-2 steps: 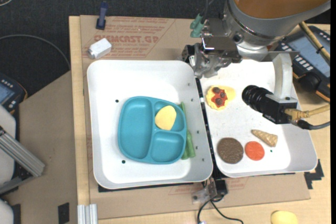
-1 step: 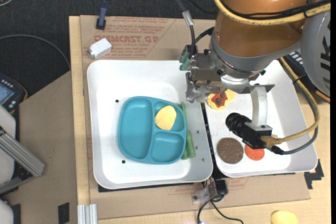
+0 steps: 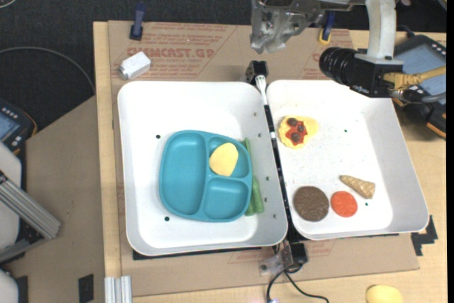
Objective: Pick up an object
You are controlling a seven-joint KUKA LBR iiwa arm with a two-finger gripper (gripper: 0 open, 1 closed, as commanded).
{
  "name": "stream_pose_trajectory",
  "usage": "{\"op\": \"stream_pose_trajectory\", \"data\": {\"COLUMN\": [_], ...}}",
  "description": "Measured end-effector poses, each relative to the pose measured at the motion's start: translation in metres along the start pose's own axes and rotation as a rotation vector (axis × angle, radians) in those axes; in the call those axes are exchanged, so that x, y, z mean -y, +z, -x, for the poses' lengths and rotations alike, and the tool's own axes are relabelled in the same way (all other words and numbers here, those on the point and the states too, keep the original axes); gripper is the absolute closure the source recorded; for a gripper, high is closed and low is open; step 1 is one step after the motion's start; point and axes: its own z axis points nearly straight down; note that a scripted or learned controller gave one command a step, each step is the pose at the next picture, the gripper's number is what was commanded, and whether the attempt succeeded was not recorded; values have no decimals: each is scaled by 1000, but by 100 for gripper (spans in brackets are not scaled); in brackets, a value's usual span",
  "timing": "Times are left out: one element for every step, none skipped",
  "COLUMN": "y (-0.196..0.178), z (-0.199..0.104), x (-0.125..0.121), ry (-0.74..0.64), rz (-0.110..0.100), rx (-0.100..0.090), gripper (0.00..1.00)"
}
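Gripper (image 3: 273,32): raised above the bench's far edge, behind the seam between the two bins; nothing visible in it, and whether it is spread or closed cannot be told at this angle.

Left bin (image 3: 135,152): holds a blue divided tray (image 3: 186,177), its long axis running near to far. A yellow piece (image 3: 225,159) sits in the tray's upper right compartment. A green strip (image 3: 252,184) lies along the tray's right edge, parallel to the seam.

Right bin (image 3: 386,174): holds four loose items, likely the easier candidates.
- Yellow disc with red topping (image 3: 296,131): far-left part of the bin, just beside the seam. Nearest candidate; lies toward the camera from the gripper and slightly right. Roughly round, no clear long axis.
- Brown round patty (image 3: 311,202): near edge, no long axis.
- Orange-red disc (image 3: 345,204): just beside the patty, on its right.
- Tan wedge (image 3: 357,186): just above the orange-red disc; long axis slants left to right, narrow end pointing left.
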Motion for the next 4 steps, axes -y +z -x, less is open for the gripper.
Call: {"op": "stream_pose_trajectory", "data": {"y": [-2, -13, -23, 108], "z": [1, 0, -1, 75], "x": [1, 0, -1, 32], "ry": [1, 0, -1, 12], "rz": [-14, -11, -8, -36], "rx": [6, 5, 4, 12], "gripper": [100, 100, 100, 100]}}
